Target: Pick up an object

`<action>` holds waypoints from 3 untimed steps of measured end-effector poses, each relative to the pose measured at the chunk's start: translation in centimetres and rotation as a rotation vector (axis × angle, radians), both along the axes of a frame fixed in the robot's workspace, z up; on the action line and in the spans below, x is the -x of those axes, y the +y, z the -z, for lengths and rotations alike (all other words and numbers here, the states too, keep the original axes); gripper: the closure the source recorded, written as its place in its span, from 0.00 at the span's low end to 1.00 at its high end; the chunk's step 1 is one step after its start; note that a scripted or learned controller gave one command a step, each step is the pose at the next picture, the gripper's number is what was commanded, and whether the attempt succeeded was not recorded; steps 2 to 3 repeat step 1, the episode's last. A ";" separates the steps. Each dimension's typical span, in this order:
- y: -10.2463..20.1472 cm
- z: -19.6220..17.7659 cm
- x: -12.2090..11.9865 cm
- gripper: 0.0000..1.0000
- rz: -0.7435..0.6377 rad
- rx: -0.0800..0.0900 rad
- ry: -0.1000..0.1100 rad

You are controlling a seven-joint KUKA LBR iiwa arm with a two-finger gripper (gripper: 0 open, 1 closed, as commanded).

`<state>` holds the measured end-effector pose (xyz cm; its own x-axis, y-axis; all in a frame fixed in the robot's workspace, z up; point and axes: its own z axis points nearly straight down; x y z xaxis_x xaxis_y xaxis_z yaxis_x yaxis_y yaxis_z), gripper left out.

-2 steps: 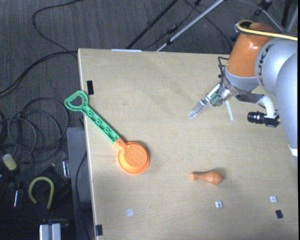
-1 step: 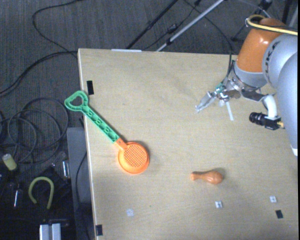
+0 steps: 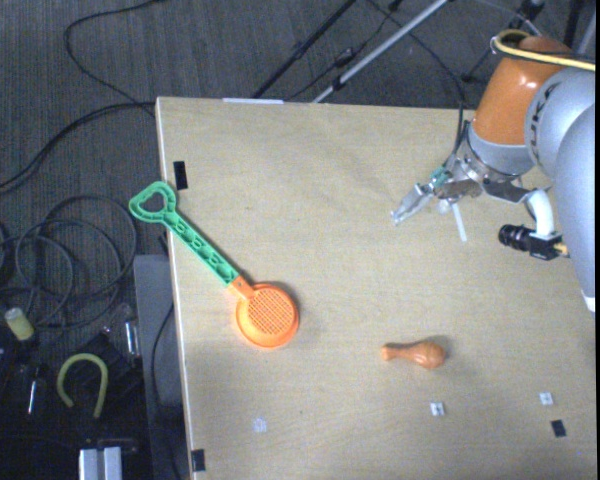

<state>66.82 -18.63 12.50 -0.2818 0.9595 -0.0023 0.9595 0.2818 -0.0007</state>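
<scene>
Two loose things on the tan desk: one sieve-like toy strainer with a green handle and orange mesh head, one small orange pear-shaped piece, perhaps a toy drumstick. One arm, grey with an orange band, reaching in from 3 o'clock. One pair of fingers, hanging over bare desk near the upper right, pointing toward 8 o'clock, spread apart at the tips with nothing between them.

Strainer lying flat at the desk's left side, well apart from the fingers, off toward 8 o'clock of them; handle loop poking past the desk's left edge toward 10 o'clock, mesh head toward 4 o'clock. Orange piece lying on its side at about 6 o'clock of the fingers, apart from them, narrow end pointing to 9 o'clock.

Three or four small dark and pale markers dotted along the desk's lower edge. Cables coiled on the dark floor at 9 o'clock of the desk.
</scene>
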 end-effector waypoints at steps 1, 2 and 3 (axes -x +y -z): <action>-2.9 1.9 0.0 0.00 -0.269 0.001 -0.001; -2.9 1.9 0.0 0.00 -0.269 0.001 -0.001; -2.9 1.9 0.0 0.00 -0.269 0.001 -0.001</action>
